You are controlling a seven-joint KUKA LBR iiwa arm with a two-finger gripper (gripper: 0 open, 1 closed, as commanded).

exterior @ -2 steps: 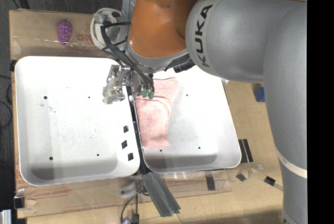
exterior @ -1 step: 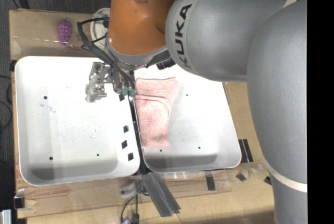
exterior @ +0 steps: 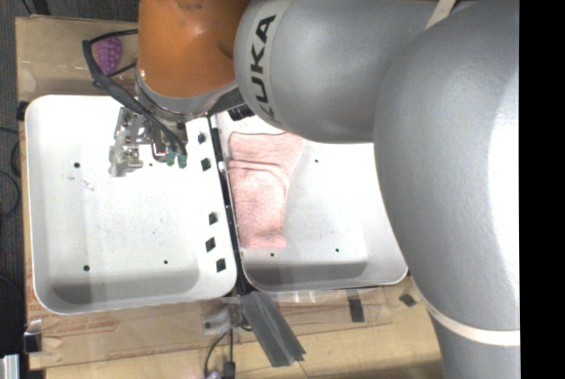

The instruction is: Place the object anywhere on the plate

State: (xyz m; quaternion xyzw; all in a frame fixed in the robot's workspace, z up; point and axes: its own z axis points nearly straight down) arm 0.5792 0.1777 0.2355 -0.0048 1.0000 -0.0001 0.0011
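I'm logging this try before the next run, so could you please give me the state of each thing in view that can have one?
gripper: low over the left bin, nothing seen between its fingers; open or shut is unclear.
left bin: flat on the bench.
right bin: holds the pink cloth, partly hidden by the arm.
pink cloth: lying flat in the right bin, rumpled.
purple object: resting on the bench beyond the left bin, outside both bins.

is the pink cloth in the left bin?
No, the pink cloth lies in the right bin, just past the divider between bins.
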